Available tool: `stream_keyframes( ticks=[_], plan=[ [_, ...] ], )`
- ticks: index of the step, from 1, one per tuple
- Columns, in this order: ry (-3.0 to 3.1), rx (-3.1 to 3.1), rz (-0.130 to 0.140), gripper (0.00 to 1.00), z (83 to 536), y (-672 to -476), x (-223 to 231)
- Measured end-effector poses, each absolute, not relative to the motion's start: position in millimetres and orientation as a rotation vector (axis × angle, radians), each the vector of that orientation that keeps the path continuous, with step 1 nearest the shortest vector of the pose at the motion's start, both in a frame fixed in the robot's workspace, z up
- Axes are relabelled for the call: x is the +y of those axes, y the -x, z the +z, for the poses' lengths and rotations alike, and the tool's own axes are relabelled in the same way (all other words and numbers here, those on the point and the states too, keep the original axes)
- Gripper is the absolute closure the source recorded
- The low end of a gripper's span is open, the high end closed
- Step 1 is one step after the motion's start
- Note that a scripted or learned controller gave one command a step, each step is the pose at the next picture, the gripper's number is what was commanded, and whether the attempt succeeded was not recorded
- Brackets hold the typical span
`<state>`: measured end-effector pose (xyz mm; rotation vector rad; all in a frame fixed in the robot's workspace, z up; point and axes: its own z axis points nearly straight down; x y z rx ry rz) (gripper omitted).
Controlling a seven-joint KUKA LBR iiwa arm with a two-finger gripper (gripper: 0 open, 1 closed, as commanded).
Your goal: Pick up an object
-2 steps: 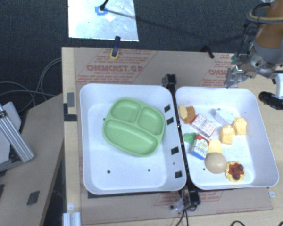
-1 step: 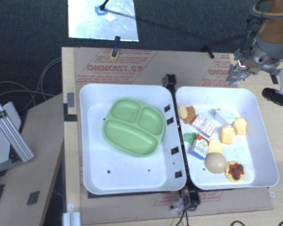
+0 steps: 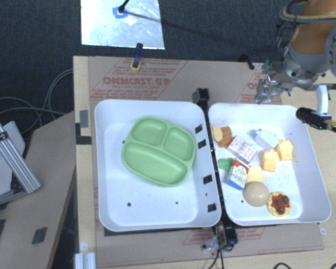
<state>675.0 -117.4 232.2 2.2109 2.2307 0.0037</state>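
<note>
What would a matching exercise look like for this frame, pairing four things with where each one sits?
Things:
1. green divided plate
2. pizza slice toy
3. gripper
4. cupcake toy

Places:
A. near right corner of the right bin
B. above the far rim of the right bin
C. inside the left bin
D. right bin, far left part, by the divider

Pairs: 1-C, 2-A, 3-B, 4-D

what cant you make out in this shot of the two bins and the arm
- Two-finger gripper, camera view: too small and blurred to tell open or shut.
- Grey arm with orange band: cut off by the top and right edges.
- Small red-and-white printed packet: print too small to read.
</note>
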Motion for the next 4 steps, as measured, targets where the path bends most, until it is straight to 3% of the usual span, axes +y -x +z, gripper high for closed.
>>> stream_keyframes(
  ticks=[4],
  plan=[
    [-2.213,2.234,0.001,1.00,238,-575.2,70]
  ],
)
